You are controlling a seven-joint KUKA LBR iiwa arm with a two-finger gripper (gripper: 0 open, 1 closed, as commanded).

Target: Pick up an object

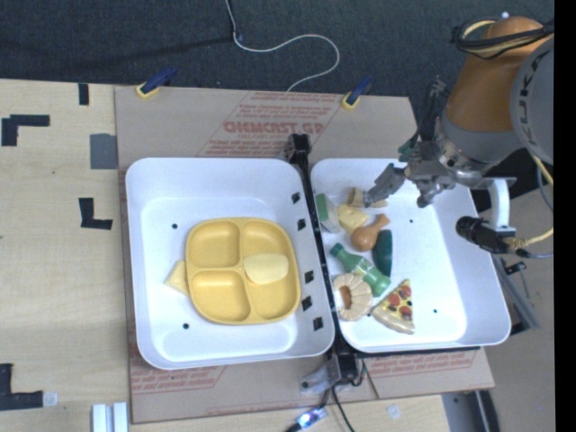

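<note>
Hovering at the right bin's upper edge, our gripper looks spread and grasps nothing; toys untouched, pick not started.

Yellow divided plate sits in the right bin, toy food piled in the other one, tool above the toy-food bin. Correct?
Not quite. The camera view shows the yellow divided plate in the left bin, not the right. The rest holds: the toy food is piled in the other bin, with the tool above it.
</note>
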